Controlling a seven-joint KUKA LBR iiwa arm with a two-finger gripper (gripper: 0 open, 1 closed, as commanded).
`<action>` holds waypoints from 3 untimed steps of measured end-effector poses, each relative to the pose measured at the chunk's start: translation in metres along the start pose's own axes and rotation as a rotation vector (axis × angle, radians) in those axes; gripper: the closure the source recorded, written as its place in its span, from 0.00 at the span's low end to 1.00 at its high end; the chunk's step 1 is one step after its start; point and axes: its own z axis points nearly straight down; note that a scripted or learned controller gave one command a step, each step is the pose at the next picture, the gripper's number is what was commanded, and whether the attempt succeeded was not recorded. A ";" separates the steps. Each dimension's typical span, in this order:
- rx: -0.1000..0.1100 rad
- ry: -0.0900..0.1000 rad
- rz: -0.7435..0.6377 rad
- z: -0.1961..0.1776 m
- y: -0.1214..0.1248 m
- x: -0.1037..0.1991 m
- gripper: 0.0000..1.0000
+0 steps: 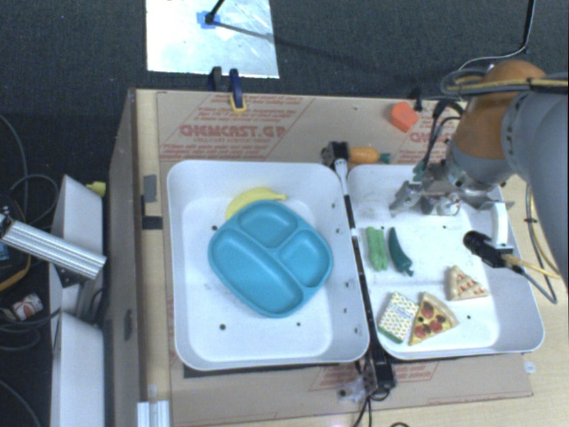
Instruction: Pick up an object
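Gripper (418, 196): right of the blue plate (269, 258), low over the far end of the right bin (524, 327); spread or pressed together cannot be told.
Writing: "CHEMCAST GP" in red on the brown sheet (267, 123) covering the bench, beyond the blue plate; the smaller red lines are too small to read.
Pizza slices: two, tan crust with red topping; the larger slice (433, 317) is right of the plate's near edge, the smaller slice (464, 283) farther right.
Square piece (397, 316): one, pale with a green edge, touching the larger slice on its plate side.
Green pods: two, side by side; the light pod (377, 247) is nearer the plate, the dark pod (400, 252) just beyond it.
Yellow piece (256, 197): one, partly under the plate's far rim.
Blue plate: one, three compartments, in the left bin (191, 238).
Orange pieces: two on the sheet, far right of the plate; a block (403, 116) and a carrot shape (363, 156).
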 end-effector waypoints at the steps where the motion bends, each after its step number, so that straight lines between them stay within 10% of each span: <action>1: 0.001 0.000 0.002 -0.022 0.032 -0.053 0.00; 2: 0.004 0.000 0.000 0.030 0.031 -0.056 0.00; 3: -0.004 -0.002 -0.004 0.016 0.034 -0.056 1.00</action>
